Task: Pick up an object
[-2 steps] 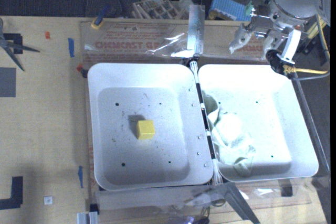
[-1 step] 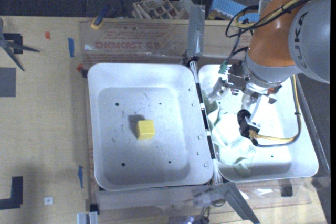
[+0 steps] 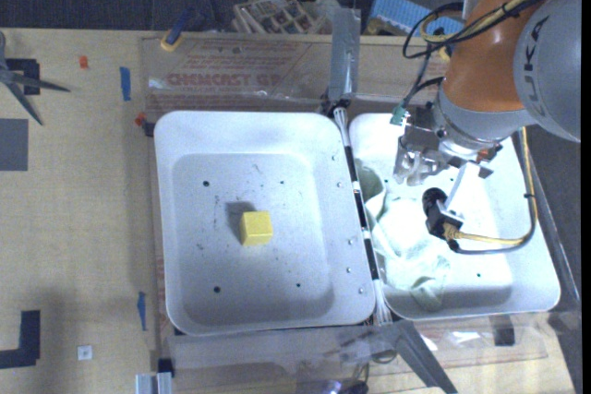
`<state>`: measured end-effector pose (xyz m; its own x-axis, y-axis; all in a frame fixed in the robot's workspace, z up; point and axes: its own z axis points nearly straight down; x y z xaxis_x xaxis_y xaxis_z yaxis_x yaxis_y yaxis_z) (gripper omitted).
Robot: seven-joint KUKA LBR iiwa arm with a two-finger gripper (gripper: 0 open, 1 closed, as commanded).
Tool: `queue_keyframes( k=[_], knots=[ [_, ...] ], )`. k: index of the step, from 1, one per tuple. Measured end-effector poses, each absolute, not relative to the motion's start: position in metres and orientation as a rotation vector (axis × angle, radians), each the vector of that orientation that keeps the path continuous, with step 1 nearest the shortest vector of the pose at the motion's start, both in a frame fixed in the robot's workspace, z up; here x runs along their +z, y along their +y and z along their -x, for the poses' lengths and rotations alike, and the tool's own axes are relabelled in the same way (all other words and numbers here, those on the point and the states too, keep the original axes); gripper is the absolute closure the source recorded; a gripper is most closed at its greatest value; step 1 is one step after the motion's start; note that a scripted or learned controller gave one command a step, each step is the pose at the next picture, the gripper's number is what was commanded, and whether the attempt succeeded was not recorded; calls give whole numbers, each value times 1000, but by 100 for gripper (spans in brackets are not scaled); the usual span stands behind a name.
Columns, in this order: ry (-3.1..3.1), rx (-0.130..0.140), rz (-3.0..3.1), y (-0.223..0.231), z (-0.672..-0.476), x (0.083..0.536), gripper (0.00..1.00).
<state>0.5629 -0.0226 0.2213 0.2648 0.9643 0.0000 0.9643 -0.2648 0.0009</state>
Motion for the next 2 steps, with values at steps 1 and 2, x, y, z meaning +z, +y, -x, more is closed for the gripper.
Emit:
queue_keyframes(
  k=[1,2],
  knots=[
    [1191,-6,-2911,-26,-497,252,100],
    [1190,-8,-2911,-27,-497,261,100]
  ],
)
